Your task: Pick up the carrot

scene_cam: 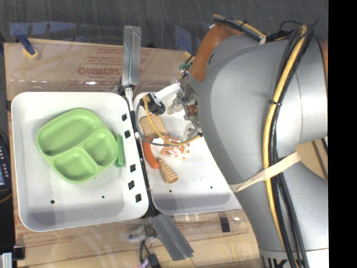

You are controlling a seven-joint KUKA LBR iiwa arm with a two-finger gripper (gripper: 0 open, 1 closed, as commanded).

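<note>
Seen from above, a grey arm (pixel 262 133) fills the right of the frame. Its gripper (pixel 187 108) sits over the upper part of the right bin (pixel 195 197); whether it is parted or closed cannot be told. The orange carrot (pixel 149 154) lies lower, along that bin's left wall, apart from the gripper. A green divided plate (pixel 78 144) rests in the left bin (pixel 33 205).

Two white bins (pixel 33 205), one green plate (pixel 78 144), one carrot (pixel 149 155)
</note>
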